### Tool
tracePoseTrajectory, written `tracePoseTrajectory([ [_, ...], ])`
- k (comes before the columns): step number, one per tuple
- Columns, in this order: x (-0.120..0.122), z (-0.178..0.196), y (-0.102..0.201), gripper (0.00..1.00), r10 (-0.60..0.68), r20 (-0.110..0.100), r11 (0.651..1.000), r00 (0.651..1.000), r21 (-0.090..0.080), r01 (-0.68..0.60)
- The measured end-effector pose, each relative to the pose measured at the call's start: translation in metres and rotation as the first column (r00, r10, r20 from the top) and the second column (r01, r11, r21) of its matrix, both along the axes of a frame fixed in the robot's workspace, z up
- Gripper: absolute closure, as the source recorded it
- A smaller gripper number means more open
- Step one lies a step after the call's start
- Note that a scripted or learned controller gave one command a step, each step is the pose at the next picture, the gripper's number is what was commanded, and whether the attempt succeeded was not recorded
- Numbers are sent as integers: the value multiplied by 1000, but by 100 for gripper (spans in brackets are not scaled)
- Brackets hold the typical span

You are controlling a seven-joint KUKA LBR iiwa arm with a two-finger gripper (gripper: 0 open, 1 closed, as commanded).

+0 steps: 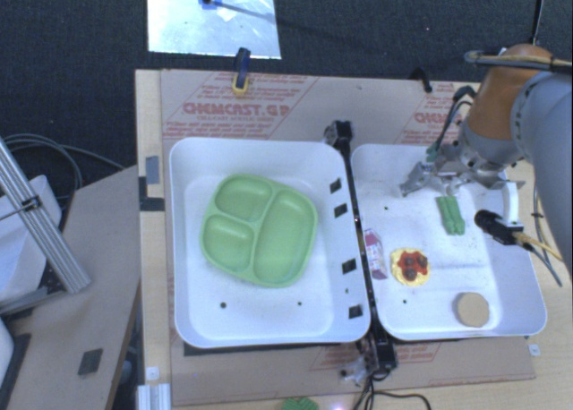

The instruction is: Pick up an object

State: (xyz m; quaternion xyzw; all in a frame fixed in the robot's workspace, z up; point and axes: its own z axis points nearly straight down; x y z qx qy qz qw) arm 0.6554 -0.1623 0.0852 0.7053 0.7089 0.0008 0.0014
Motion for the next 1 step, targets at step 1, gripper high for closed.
tracePoseTrajectory([
  [1, 15, 60, -43, 0, -5, 6, 1000, 1000, -3, 5],
])
